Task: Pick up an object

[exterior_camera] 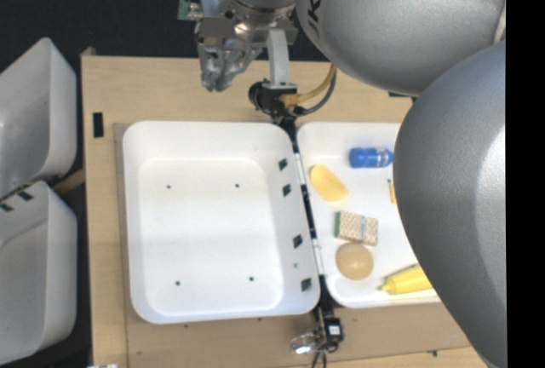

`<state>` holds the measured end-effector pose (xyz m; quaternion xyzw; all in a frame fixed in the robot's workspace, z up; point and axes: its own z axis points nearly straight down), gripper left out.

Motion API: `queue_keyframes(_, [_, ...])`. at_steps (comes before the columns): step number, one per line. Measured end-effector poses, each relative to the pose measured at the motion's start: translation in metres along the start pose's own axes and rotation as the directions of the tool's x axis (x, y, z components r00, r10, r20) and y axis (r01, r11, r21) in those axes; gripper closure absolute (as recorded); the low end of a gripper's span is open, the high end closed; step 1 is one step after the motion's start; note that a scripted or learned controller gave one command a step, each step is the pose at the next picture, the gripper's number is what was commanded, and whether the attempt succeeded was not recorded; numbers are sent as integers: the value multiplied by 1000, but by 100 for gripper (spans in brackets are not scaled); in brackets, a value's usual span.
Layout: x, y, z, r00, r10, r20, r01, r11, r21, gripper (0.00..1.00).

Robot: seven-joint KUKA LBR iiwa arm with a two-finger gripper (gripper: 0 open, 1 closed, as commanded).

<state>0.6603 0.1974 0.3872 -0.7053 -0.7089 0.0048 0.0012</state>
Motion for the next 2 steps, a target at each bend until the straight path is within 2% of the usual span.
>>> queue_keyframes(1, [0, 0, 0, 1000, 0, 1, 0, 1000, 0, 0])
queue_keyframes(2, [0, 1, -8, 1000, -2, 2, 2, 1000, 3, 100])
